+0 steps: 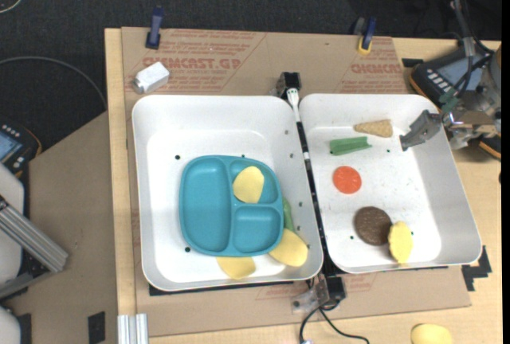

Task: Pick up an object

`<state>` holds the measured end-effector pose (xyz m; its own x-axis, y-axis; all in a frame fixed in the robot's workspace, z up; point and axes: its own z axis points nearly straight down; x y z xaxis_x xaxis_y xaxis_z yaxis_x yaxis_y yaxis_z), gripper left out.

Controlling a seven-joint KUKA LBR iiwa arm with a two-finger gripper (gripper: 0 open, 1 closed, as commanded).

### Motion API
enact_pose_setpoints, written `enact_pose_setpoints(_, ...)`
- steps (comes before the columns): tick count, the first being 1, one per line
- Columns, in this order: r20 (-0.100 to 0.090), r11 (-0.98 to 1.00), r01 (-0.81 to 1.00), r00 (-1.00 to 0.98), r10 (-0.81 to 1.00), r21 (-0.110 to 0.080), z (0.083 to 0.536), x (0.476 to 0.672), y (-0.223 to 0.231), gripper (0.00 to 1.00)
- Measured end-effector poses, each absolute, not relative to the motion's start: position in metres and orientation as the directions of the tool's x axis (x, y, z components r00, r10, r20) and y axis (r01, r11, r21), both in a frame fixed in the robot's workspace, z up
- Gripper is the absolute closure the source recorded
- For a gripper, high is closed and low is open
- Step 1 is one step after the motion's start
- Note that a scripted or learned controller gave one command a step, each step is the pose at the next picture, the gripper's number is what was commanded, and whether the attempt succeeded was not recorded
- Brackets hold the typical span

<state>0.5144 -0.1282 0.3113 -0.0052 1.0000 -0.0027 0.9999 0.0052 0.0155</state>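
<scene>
- Left bin (151, 135): a blue divided tray (227, 207) sits in it, with one yellow piece (249, 185) in the tray's far right compartment. Two more yellow pieces (288, 251) lie against the tray's near edge on the bin floor.
- Right bin (446, 199): candidates for the pick, from far to near, are a tan wedge (374, 128), a green strip (349, 146), an orange disc (347, 179), and a brown disc (371, 224) touching a yellow piece (400, 242).
- Tool (418, 130): it stands over the far right part of the right bin, just right of the tan wedge and grasping nothing. Whether its jaws are apart or together cannot be told from this slant.
- Judgement: the tan wedge and green strip lie nearest. A sound pick centres on one isolated item, descending clear of the bin wall. The touching brown and yellow pair is the poorer choice.
</scene>
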Motion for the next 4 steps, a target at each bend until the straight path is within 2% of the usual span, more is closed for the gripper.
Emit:
enact_pose_setpoints(1, -0.001, 0.007, 1.000, -0.007, 1.000, 0.019, 0.440, 0.514, -0.076, 0.00)
enact_pose_setpoints(2, -0.003, 0.002, 1.000, -0.002, 1.000, 0.006, 0.442, 0.513, -0.079, 1.00)
enact_pose_setpoints(3, 0.002, -0.001, 1.000, 0.001, 1.000, -0.014, 0.329, 0.477, -0.054, 1.00)
enact_pose_setpoints(4, 0.002, 0.009, 1.000, -0.009, 1.000, 0.011, 0.420, 0.480, 0.020, 1.00)
